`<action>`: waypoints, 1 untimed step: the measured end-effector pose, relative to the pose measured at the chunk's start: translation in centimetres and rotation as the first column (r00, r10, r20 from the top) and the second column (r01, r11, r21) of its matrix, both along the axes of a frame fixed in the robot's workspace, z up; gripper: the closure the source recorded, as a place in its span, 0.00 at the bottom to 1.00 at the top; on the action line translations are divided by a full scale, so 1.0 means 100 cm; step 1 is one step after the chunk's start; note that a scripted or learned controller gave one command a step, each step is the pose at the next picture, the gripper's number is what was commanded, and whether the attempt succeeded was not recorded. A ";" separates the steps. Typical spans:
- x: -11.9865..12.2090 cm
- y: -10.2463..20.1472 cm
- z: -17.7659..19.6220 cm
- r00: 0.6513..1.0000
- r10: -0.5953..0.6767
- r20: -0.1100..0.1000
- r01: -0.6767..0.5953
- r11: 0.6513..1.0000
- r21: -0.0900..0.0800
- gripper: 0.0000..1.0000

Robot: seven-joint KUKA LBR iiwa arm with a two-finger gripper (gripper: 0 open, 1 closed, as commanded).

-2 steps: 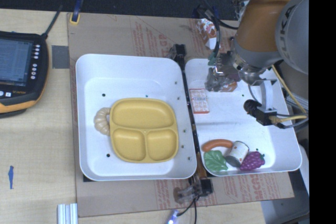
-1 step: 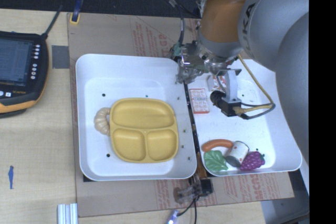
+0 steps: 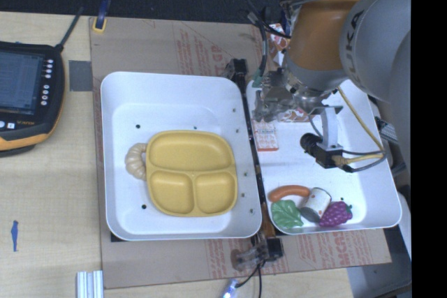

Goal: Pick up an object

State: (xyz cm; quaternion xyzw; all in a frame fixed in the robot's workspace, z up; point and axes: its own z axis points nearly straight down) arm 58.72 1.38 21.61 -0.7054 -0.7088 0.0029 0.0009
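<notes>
Currently my arm [image 3: 363, 31] reaches in from the right and hangs over the far part of the right bin [image 3: 380, 195]. My gripper [image 3: 274, 102] sits low over that bin's far left corner, just beside the divide between the two bins, above a small pink-and-white card [image 3: 267, 138] lying on the bin floor. I cannot tell the gripper's state from this angle; cables and the wrist body clutter it. Nothing is visibly held.

Right bin, near left corner, a tight cluster:
- orange sausage [image 3: 288, 191], lying farthest of the group
- green leaf [image 3: 286, 214], nearest the left wall
- small white-and-dark can [image 3: 317, 204], tilted, touching the leaf
- purple grape bunch [image 3: 336, 213], just right of the can

Left bin [image 3: 115, 108]: a yellow divided plate [image 3: 190, 172] lies near the centre, with a pale braided pastry [image 3: 135, 160] tucked against its left edge.

Outside the bins, on the bench at far left, a black-and-orange tablet [image 3: 24, 93].
</notes>
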 end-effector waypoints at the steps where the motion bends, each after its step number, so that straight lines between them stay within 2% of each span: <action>1: 0.019 -0.038 -0.025 1.000 -0.001 0.002 0.001 1.000 0.000 1.00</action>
